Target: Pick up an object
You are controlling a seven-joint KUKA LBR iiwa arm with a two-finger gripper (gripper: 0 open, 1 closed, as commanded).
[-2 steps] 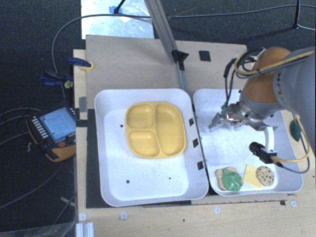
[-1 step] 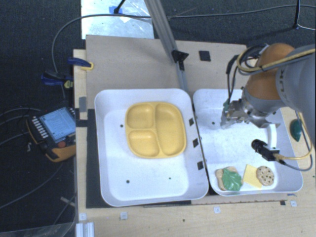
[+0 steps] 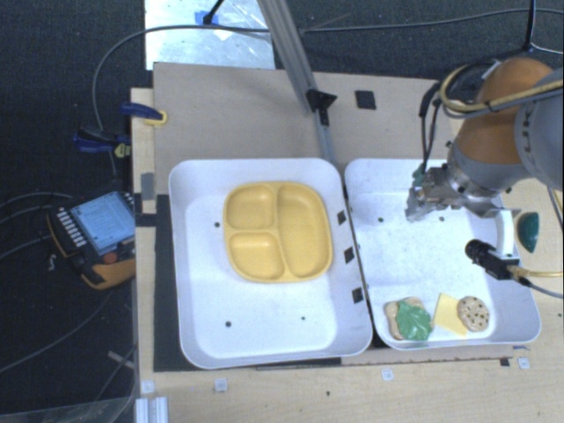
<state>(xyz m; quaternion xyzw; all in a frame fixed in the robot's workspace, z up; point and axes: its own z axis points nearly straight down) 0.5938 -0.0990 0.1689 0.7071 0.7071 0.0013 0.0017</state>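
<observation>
Down by the table's near right corner, in the right bin: green toy, yellow wedge and cookie, packed in a row, all untouched. Farther back over the same bin, hand, well apart from them; open or closed, cannot tell. Left bin: yellow divided plate.

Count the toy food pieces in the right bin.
3, all along its near edge: a green leafy piece at left, a yellow cheese wedge in the middle, a chocolate-chip cookie at right. The arm may hide others.
</observation>
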